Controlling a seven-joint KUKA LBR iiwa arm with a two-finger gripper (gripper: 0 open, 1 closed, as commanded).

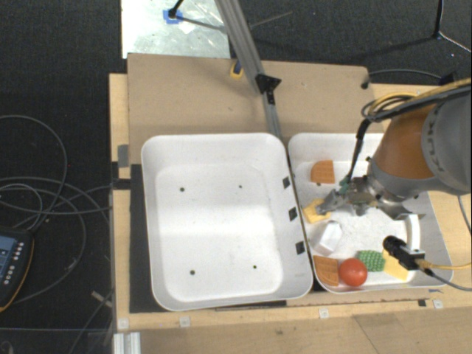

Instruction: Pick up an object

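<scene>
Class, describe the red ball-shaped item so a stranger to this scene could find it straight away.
Start at the right-hand white bin, the one the arm reaches over, and go to its near edge. There the red round object sits between an orange-brown piece and a green bumpy item. It is the bin's one red, smooth, ball-shaped thing.

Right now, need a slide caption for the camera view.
KUKA arm's end effector low over the right bin among toy foods, beside a yellow piece; left bin alongside.
</scene>
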